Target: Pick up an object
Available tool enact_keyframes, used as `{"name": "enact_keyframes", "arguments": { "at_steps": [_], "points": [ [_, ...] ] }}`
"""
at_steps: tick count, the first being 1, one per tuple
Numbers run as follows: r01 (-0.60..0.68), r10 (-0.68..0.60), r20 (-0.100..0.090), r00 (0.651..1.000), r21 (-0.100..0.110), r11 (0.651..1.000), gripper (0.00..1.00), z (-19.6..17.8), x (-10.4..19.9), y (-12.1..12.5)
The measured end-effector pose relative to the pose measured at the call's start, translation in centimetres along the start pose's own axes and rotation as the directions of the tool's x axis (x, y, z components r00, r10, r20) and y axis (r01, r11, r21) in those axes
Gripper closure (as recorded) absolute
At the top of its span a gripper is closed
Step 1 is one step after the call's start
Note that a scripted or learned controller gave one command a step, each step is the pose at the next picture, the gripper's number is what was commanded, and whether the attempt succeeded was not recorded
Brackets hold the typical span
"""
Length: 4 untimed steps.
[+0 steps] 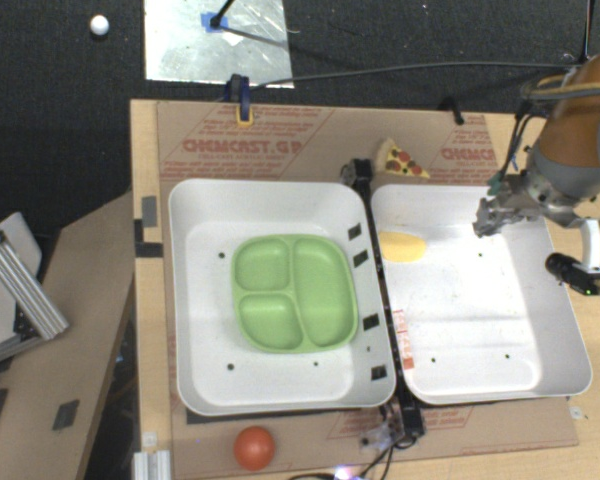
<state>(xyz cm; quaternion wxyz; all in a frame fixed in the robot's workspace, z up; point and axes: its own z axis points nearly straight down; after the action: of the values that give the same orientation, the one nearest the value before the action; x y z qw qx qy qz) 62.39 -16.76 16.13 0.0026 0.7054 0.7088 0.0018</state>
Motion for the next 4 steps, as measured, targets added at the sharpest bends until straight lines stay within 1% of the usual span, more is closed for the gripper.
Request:
{"name": "enact_keyframes", "arguments": {
  "at_steps": [1,2,3,4],
  "points": [
    [0.001,-0.001,0.000,1.000,-0.001,1.000,1.00,-5.1,0.8,-0.4],
    [0.001,-0.001,0.001,1.000,-0.002,1.000,1.00,-10.6,0.8,-0.2],
    [0.004,-0.004,-0.002,1.000,0.003,1.000,1.00,-11.0,5.8,-0.2],
    [0.005,-0.005,-0.002,1.000,0.004,1.000,1.00,-11.3,10.8,0.3]
  ]
}}
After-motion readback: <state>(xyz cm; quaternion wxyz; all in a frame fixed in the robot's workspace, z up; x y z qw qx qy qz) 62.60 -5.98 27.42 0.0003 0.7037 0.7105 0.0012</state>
